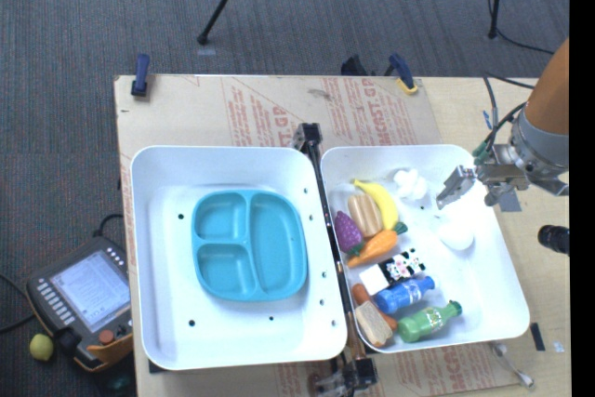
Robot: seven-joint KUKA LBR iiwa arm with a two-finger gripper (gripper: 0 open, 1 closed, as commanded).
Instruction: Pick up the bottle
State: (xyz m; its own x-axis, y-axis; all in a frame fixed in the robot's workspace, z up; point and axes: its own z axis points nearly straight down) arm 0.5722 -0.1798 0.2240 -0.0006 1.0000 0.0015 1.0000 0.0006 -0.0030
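Two bottles lie in the right bin (502, 279) near its front edge: a blue bottle (404, 295) with a white label, and a green bottle (429, 321) just in front of it, both on their sides. My gripper (481, 191) hangs over the bin's far right part, well behind both bottles and above a white egg-like piece (456, 237). Its fingers (455, 186) are spread apart with nothing between them.
The right bin also holds a banana (376, 198), a hot dog (364, 217), purple grapes (348, 232), a carrot (375, 246), a cow-patterned box (402, 268), a bread slice (375, 325) and a white lump (409, 183). A teal divided plate (249, 244) lies in the left bin (153, 200).
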